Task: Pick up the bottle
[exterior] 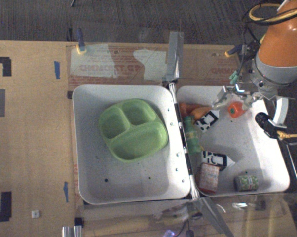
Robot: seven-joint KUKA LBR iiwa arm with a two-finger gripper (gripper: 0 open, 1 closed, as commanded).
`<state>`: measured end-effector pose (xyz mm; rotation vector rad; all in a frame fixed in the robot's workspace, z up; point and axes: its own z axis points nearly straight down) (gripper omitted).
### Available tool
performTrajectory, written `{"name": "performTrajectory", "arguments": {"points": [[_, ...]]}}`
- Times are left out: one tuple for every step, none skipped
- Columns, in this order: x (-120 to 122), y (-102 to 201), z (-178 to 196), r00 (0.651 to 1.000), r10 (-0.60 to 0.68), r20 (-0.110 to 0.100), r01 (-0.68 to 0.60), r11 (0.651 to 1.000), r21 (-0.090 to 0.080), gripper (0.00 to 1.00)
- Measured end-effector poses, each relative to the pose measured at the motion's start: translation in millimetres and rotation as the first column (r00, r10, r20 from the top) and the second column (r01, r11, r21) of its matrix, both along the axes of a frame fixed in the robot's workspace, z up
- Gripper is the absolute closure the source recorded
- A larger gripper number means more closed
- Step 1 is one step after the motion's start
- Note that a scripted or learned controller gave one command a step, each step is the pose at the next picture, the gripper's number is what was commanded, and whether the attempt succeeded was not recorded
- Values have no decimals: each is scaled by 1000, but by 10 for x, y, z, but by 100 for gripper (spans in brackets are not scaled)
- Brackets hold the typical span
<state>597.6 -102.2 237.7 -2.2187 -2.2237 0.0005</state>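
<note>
A: Past the green three-compartment plastic plate (133,129) in the left bin (89,147), where's the bottle?

B: The slim green plastic bottle (191,132) lies flat along the right bin's (267,152) left wall. It looks light, stiff and slick; I'd grip across its middle.

A: And the gripper (236,101)?

B: Well apart, up and right of the bottle, over an orange round object (235,109). Open or closed, I cannot tell.

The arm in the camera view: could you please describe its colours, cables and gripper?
The arm has a glossy orange band above a grey wrist section. Yellow and black cables loop above it. The gripper is pale metal, with small teal parts beside it.
</note>
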Motion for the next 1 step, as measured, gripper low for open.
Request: {"name": "performTrajectory", "arguments": {"points": [[-795,-255,-978,999,52,0,-52,999,0,0]]}}
